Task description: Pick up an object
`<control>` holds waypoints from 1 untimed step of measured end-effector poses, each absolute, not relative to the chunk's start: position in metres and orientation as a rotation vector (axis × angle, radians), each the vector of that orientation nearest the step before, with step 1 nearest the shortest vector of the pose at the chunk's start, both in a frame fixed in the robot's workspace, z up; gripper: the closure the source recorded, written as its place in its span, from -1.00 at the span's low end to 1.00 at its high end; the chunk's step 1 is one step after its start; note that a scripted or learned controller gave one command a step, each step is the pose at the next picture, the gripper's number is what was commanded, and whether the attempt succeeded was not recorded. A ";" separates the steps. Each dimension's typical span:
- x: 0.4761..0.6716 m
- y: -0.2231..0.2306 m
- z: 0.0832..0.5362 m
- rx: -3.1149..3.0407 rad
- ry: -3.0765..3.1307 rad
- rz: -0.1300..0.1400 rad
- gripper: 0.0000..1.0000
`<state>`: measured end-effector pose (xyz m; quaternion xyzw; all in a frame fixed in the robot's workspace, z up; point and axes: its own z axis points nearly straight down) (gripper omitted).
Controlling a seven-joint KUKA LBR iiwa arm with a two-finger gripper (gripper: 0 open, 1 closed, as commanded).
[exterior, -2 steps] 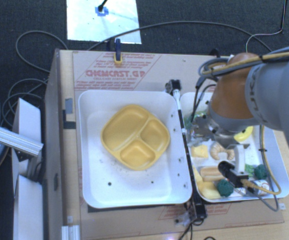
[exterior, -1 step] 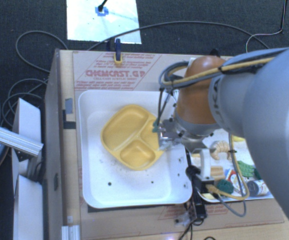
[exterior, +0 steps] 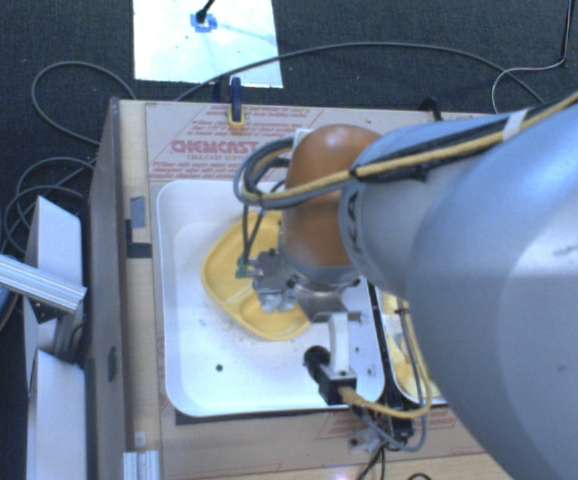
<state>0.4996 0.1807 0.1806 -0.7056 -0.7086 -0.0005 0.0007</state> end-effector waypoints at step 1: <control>0.487 0.130 0.231 -2.219 -2.225 -0.002 1.00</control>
